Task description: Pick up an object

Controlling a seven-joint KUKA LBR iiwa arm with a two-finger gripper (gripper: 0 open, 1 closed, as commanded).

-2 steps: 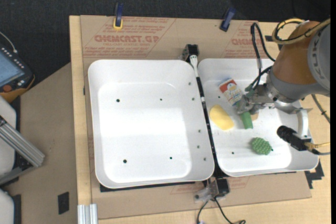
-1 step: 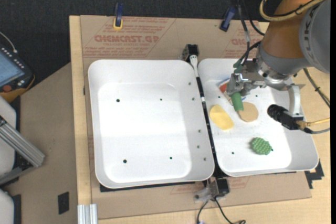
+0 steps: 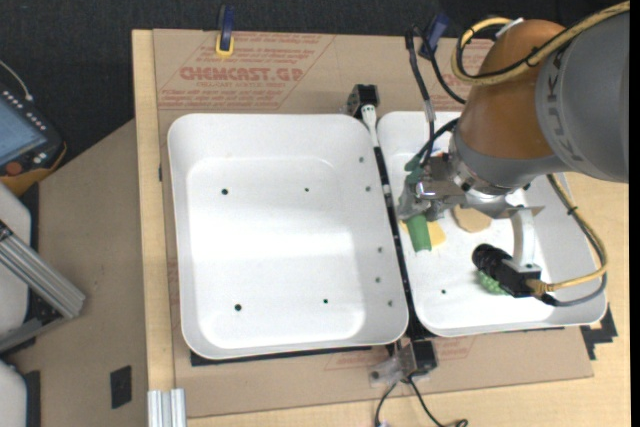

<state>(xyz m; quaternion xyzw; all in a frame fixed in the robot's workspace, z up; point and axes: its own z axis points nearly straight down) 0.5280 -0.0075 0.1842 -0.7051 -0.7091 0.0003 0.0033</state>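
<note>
Item one, left bin (image 3: 185,215): shallow, white, with rounded corners. On my screen its floor shows plain white with four small dark dots, and more dots run down its right wall. Item two, right bin (image 3: 450,310): same make, set against the left bin along a dark seam. The arm (image 3: 590,95) comes in from the right above it and covers much of its far half. Contents of the right bin, as far as I can make them out: a green block (image 3: 414,233) close to the left wall; a yellow piece (image 3: 434,236) touching that block's right side; a tan piece (image 3: 470,217) just right of those, partly under the wrist; a small green thing (image 3: 489,283) nearer the front edge, partly hidden. The gripper (image 3: 419,205) sits low in this bin, right at the far end of the green block; whether it is clamped on the block or released I cannot tell from this angle. Both bins rest on a cardboard sheet (image 3: 250,65) with red print, which carries a blue clamp (image 3: 225,33) and a second clamp (image 3: 432,33) at its far edge.
</note>
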